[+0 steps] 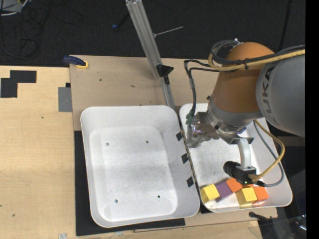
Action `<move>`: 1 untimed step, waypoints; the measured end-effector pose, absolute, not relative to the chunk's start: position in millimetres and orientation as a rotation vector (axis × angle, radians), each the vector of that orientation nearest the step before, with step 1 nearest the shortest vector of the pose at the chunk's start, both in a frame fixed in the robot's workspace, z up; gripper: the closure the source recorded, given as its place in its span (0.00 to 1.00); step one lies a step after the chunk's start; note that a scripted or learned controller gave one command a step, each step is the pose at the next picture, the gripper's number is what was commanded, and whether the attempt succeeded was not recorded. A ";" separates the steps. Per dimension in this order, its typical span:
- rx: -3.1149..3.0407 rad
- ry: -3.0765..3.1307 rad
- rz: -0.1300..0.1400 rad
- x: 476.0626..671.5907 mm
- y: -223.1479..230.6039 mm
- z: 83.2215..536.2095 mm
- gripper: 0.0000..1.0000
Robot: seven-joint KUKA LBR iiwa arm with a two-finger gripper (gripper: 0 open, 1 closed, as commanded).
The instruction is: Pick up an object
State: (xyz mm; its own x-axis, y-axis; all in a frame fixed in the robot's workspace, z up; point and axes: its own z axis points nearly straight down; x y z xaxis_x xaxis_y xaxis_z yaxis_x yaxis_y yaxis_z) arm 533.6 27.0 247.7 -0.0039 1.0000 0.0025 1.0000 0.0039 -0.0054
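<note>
Gripper [195,133] low over the right bin [212,159], beside the wall next to the left bin [134,168]. Open or closed: cannot tell from this angle, and no object is seen in it. The targets are well apart from it, clustered in the right bin's near corner: yellow block [210,192], purple block [224,191], orange block [233,185], more beyond. Step judged: approach, pick not yet made. Next move calls for travel to the cluster, centring on one exposed block, likely the yellow one, then descent

Coloured blocks [233,186] clustered in right bin [212,161]
</note>
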 end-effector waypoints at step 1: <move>-2.213 -2.224 0.003 537.9 88.2 236.0 1.00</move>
